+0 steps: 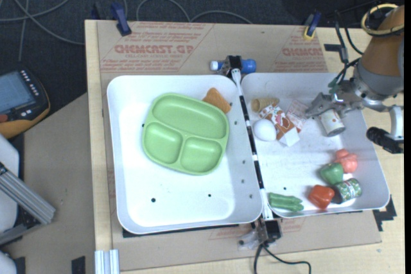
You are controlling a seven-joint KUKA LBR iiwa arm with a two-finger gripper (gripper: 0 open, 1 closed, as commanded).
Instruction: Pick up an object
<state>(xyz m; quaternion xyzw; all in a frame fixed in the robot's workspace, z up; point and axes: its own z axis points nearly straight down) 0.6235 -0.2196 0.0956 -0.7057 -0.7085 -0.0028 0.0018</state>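
Arm: it reaches in from the right, and its gripper [329, 113] hangs over the far right part of the right bin [308, 80].
Gripper state: a small grey-white can [332, 122] lies tilted at the fingertips; I cannot tell whether the fingers are spread or closed, nor whether the can sits between them.
Objects to pick, right bin: a white egg [264, 130] and a red-and-white packet [283, 126] near the bin's left wall; a green pepper [332, 172], a pink piece [347, 160], a red piece [322, 195] and a green-labelled tin [349, 189] clustered at the near right; a green pod [285, 202] at the near edge.
Left bin: the left bin [128, 196] carries a green divided tray [185, 133], with an orange item [217, 99] touching the tray's far right corner.
Done: the arm is in place over the objects, close to the can.
Left: no lift is evident; a confirmed grip and a raise clear of the bin remain, by my judgement.
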